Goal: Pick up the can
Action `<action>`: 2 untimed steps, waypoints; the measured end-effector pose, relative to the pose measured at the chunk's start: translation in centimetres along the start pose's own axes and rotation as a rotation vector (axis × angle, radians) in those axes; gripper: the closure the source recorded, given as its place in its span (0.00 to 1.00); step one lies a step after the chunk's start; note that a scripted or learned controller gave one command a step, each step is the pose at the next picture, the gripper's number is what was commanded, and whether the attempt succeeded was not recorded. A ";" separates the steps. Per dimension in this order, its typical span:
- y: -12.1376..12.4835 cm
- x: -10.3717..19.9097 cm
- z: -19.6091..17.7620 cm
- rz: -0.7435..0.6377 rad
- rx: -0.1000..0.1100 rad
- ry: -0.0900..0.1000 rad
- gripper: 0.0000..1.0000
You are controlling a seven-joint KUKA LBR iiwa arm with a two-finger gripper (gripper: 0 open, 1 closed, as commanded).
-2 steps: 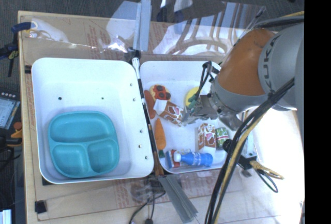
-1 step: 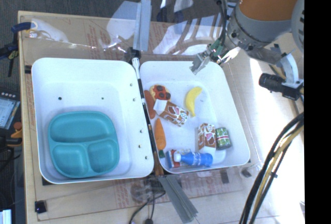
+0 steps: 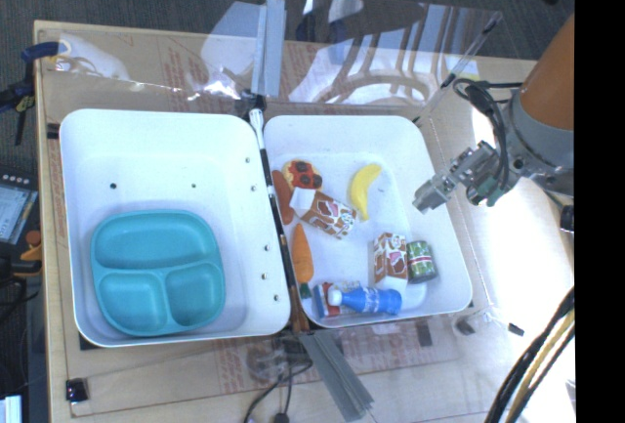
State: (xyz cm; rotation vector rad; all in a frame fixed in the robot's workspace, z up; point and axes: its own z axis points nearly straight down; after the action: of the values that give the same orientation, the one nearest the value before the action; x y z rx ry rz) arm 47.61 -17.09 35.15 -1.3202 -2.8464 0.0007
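The can [image 3: 421, 261] is small and green with a dark band. It lies on its side near the front right of the right bin [image 3: 415, 140], touching a brown-and-white carton [image 3: 389, 258] on its left. My gripper [image 3: 435, 190] hangs over the bin's right rim, up and slightly right of the can and well apart from it. Nothing is seen in its grasp.
The right bin also holds a banana [image 3: 365, 189], a carrot [image 3: 303, 255], a giraffe-patterned toy [image 3: 327, 211], a brown toy [image 3: 304, 176] and a blue bottle [image 3: 366, 299] along the front wall. A teal divided plate [image 3: 156, 273] lies in the left bin [image 3: 146, 133].
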 end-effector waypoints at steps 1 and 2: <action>7.6 -11.4 -1.1 -0.284 -0.001 -0.004 1.00; 7.5 -8.9 1.5 -0.932 0.000 -0.001 1.00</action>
State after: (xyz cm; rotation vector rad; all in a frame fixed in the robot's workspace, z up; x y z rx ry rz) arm 59.08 -18.97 33.59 0.0992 -3.1374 -0.0011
